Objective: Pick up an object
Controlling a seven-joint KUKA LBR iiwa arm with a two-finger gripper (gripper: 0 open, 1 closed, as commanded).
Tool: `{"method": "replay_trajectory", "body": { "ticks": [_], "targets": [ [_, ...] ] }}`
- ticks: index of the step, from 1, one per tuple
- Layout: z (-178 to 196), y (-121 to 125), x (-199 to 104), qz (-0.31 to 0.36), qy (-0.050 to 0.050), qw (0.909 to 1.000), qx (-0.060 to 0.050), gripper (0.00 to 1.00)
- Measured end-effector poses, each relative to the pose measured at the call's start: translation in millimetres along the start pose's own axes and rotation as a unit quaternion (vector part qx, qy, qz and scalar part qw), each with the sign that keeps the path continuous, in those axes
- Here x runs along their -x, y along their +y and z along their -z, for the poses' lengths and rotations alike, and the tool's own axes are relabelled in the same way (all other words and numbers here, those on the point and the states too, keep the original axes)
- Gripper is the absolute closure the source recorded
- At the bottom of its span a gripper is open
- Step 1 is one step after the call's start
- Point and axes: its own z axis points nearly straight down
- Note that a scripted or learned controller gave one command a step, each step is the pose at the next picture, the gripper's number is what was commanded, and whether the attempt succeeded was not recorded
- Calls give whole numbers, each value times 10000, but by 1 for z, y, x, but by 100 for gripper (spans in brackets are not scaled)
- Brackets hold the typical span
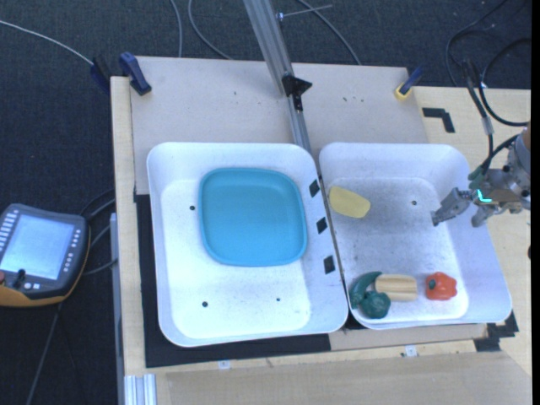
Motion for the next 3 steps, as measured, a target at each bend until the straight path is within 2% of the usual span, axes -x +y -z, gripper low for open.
{"method": "replay_trajectory", "body": {
  "ticks": [1,2,3],
  "targets": [
    [0,0,0,0,0,10000,-1,0],
    [-44,-1,-7,3,4,10000,-17,0],
    [-104,-2,0,-2,5,10000,-25,0]
  ]
}}
